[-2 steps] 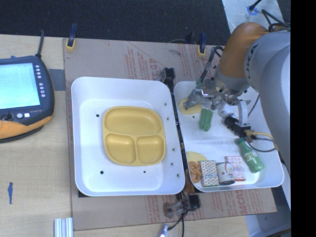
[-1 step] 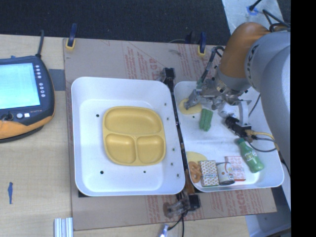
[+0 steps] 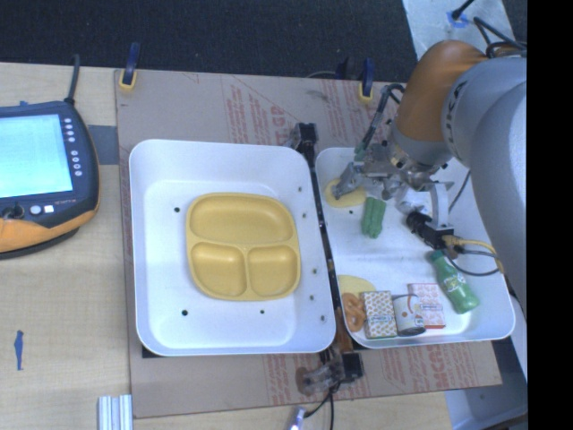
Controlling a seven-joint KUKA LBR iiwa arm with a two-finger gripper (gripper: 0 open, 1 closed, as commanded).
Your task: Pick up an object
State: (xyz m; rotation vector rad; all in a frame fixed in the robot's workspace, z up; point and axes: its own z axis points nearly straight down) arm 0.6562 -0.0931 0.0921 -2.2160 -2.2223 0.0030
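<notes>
Risk no. 1 is a miss: tool (image 3: 380, 184) hangs over the far-left part of the right bin (image 3: 394, 262), just above the far end of the green piece (image 3: 372, 217), and I can't tell whether it's open or closed, since the wrist hardware hides that. No obj is clearly gripped. The green piece is prob the target, as it's the closest thing. It lies flat on the bin floor near the bin's left wall, and its far end is touching or almost under the tool. Its long axis runs near-far w/ a slight lean, the far end tipped a bit to the right, and I can't make out any cap or top end. If the tool closes along that axis instead of across it, it will likely shove the piece toward the near side rather than clamp it. Coming down on the end rather than mid-body could flip the piece or squirt it out, esp. if it's round and rolls. A yellow disc (image 3: 343, 195) sits just left of the tool by the wall, so a drift left could catch that or the wall instead. The bottle (image 3: 454, 285) and boxes (image 3: 379, 314) are at the near side, well apart, so they're no threat. The left bin (image 3: 152, 240) w/ the yellow tray (image 3: 242, 245) isn't involved.
</notes>
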